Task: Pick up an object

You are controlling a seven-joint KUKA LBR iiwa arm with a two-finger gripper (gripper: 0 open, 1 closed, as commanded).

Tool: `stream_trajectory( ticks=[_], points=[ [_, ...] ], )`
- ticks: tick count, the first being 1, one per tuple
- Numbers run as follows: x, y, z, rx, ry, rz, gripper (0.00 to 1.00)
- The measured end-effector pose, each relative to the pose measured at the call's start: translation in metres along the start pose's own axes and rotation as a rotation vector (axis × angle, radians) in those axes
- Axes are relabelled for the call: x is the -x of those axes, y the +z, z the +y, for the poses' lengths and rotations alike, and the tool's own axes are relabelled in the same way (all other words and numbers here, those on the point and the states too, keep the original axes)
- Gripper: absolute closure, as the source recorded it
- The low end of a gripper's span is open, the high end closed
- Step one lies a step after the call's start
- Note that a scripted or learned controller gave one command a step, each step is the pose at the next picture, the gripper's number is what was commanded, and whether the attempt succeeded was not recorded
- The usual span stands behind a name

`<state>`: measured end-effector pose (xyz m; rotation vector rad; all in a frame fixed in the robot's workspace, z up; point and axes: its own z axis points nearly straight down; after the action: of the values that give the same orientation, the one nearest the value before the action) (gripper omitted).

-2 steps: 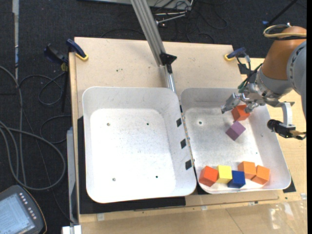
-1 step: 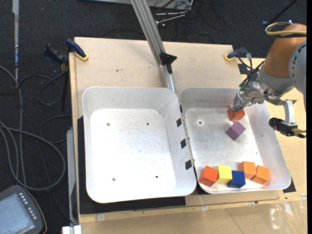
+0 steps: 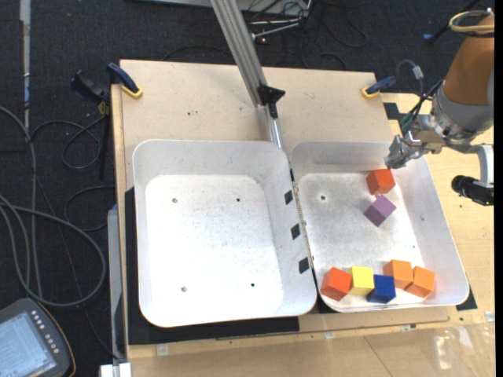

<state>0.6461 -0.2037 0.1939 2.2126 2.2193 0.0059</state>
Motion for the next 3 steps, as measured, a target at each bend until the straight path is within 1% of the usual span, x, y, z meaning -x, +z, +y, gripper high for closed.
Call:
stream_trajectory(
  ticks=[1, 2, 3],
  points=[
    [0.0, -0.045, 0.002, -0.001, 0.0, 0.0, 1.0],
    [0.0, -0.043, 0.003, -0.005, 0.0, 0.001, 1.0],
    [-0.053, -0.052, -0.024, -0.009, -0.004, 0.004, 1.0]
  ],
)
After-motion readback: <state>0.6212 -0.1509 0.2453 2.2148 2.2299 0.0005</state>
